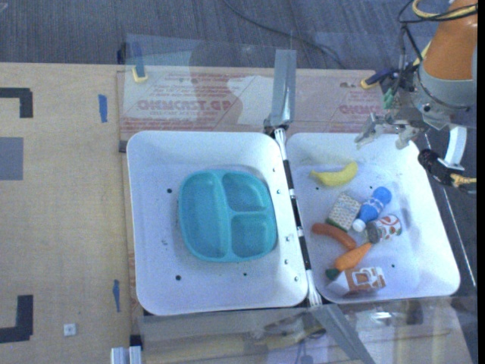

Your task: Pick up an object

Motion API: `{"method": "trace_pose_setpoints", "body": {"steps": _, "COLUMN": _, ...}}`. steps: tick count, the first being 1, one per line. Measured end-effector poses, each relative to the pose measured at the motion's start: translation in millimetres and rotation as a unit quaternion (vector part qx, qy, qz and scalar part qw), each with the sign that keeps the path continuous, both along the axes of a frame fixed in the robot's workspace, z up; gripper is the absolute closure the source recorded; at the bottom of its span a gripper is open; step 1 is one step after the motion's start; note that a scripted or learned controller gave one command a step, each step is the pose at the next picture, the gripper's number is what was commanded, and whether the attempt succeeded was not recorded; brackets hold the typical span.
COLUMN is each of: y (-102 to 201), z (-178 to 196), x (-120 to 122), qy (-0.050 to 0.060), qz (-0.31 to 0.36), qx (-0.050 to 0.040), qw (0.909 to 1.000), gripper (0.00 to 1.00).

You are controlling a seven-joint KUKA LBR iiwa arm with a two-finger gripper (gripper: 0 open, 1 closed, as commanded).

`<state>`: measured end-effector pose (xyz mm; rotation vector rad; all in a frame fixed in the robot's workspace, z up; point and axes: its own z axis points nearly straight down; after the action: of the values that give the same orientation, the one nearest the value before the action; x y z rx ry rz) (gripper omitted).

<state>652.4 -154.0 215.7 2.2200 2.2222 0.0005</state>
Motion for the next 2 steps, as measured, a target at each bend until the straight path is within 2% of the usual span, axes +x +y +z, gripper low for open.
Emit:
{"method": "trace_pose_setpoints", "body": {"steps": 1, "y": -41.2, "z": -121.4, "x": -38.8, "qy": 0.0, "qz": -0.059, "qx": -0.0001, "qw": 0.9983, "gripper": 0.0}}
{"method": "trace_pose_setpoints", "body": {"steps": 2, "y": -42.0, "z": -110.9, "x": -38.4, "qy": -0.002, "qz": -0.06, "qx": -0.0004, "qw": 0.9982, "gripper": 1.0}}
